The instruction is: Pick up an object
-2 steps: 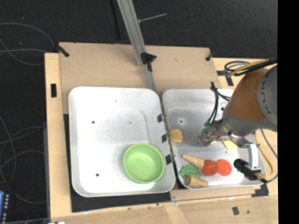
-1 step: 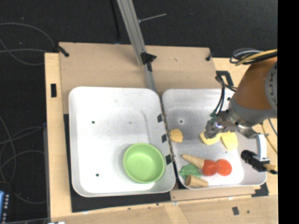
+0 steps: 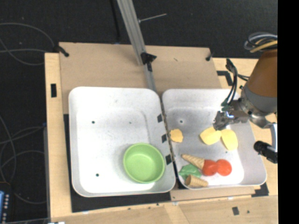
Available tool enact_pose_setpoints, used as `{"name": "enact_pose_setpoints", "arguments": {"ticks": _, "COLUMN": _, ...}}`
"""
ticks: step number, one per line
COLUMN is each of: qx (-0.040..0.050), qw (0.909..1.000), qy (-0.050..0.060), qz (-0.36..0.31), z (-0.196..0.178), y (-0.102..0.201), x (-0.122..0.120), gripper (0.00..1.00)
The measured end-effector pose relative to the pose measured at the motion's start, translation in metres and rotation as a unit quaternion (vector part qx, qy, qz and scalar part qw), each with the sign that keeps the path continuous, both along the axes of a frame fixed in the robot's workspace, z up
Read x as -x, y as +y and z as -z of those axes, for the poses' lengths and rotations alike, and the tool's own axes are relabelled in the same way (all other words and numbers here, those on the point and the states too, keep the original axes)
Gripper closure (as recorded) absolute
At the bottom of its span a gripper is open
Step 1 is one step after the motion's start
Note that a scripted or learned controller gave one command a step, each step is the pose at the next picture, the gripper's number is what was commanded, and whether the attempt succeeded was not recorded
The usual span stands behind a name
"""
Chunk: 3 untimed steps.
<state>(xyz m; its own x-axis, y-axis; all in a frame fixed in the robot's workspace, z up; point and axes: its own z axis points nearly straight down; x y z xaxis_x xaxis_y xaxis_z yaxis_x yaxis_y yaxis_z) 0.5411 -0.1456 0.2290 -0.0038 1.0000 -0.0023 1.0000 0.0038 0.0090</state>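
Camera view, single frame, looking down on the bench [image 3: 117,64] at a slant. Two shallow white bins sit side by side mid-frame. Left bin [image 3: 103,111]: one green bowl [image 3: 144,163], upright, near the lower right corner of that bin, close to the divider between the bins.

Right bin [image 3: 196,106]: several small items, all in its lower half. A small yellow piece [image 3: 176,136] lies at the left side just beside the divider. Two larger yellow pieces sit right of centre: one [image 3: 210,136] and another [image 3: 229,139], touching or nearly touching each other. Below them, a red tomato-like object [image 3: 217,167] lies near the lower edge. To its left, a tan cone [image 3: 193,161] points left, a green leafy piece [image 3: 189,170] lies under it, and a second tan cone [image 3: 196,181] rests against the bin's lower wall.

Arm enters from the right of the frame; orange band [image 3: 266,73] sits at the upper right, grey wrist beneath it. Gripper [image 3: 221,121] hangs over the right bin's right-centre area, just above the two larger yellow pieces. Whether it touches them cannot be told. Pincer state: cannot tell, the tips are too dark and small to resolve. No object is visibly between them.

A slanted metal post [image 3: 133,27] runs from the top centre down toward the gap between bins.
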Motion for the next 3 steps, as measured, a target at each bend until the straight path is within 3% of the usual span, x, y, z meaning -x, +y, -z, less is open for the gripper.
{"name": "enact_pose_setpoints", "arguments": {"ticks": 1, "qx": -0.0001, "qw": 1.0, "qy": 0.0, "qz": -0.001, "z": -0.054, "y": -0.001, "x": -0.002, "gripper": 1.0}}
{"name": "enact_pose_setpoints", "arguments": {"ticks": 3, "qx": -0.0014, "qw": 1.0, "qy": 0.003, "qz": -0.002, "z": -0.043, "y": 0.1, "x": -0.021, "gripper": 1.0}}
